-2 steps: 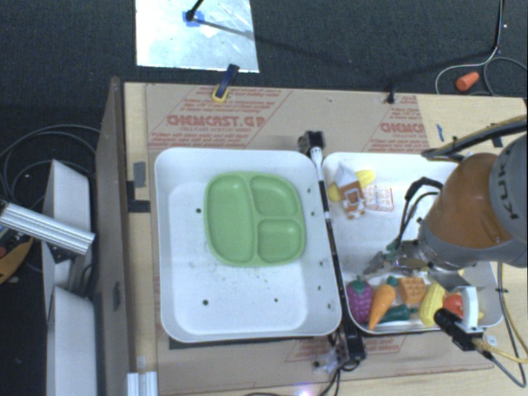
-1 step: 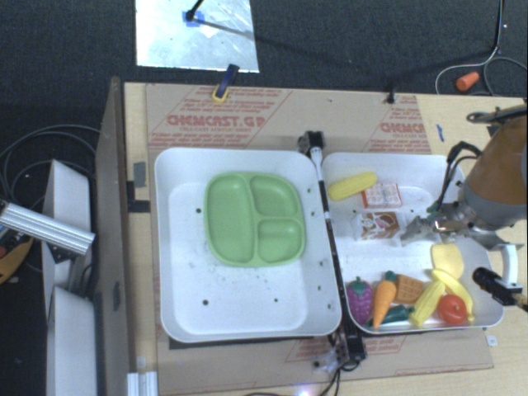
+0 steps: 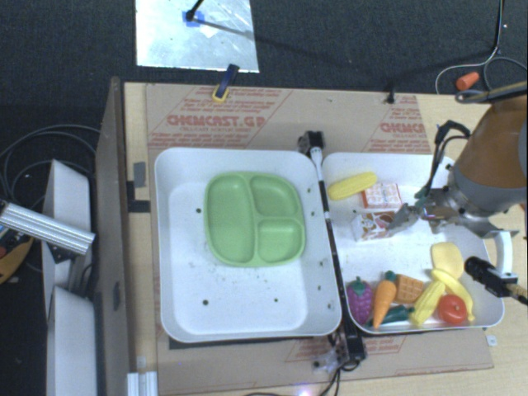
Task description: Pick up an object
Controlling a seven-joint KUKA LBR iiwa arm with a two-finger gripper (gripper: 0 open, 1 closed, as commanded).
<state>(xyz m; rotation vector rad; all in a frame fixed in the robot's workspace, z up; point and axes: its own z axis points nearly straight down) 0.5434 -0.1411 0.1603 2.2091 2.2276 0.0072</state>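
Note:
In the right bin (image 3: 495, 310) several toy foods lie scattered. A yellow corn cob (image 3: 352, 185) rests at the back left, and a small red and white carton (image 3: 378, 209) sits just in front of it. My gripper (image 3: 410, 215) hangs low at the carton's right edge, pointing left toward it; whether it touches the carton I cannot tell. Along the front wall lie purple grapes (image 3: 359, 295), a carrot (image 3: 384, 297), a waffle piece (image 3: 409, 288), a banana (image 3: 430, 298), a tomato (image 3: 451, 308) and a pale yellow wedge (image 3: 447, 258).
The left bin (image 3: 177, 304) holds a green divided plate (image 3: 253, 219). The arm's orange band (image 3: 495, 143) and grey wrist cover the right bin's back right corner. A black clip (image 3: 313, 143) sits where the bins meet at the back.

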